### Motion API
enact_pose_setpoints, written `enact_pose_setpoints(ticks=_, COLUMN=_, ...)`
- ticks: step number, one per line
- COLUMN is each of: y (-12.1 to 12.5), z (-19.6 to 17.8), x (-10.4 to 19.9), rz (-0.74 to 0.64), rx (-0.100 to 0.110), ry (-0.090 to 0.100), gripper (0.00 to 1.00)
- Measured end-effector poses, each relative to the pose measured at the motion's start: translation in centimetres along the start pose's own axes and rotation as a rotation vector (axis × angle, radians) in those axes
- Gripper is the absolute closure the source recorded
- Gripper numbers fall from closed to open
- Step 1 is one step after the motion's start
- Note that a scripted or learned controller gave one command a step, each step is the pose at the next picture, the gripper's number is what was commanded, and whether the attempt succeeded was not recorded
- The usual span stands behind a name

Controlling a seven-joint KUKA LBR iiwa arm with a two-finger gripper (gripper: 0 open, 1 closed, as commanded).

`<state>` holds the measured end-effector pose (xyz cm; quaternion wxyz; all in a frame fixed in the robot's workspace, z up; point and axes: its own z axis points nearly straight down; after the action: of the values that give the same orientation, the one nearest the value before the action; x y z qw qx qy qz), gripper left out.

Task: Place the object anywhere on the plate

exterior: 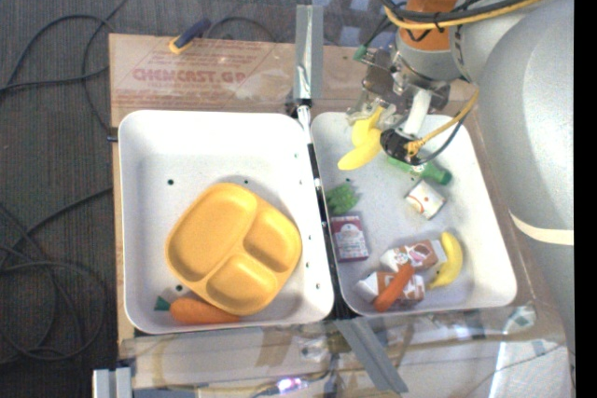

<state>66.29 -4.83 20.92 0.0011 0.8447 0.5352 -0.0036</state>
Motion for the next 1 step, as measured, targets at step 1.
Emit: enact_pose_setpoints(ticks=1, y=-0.04, z=-0.8, x=0.03, rz=-0.002, rx=0.002, ry=-0.003, gripper=1.0)
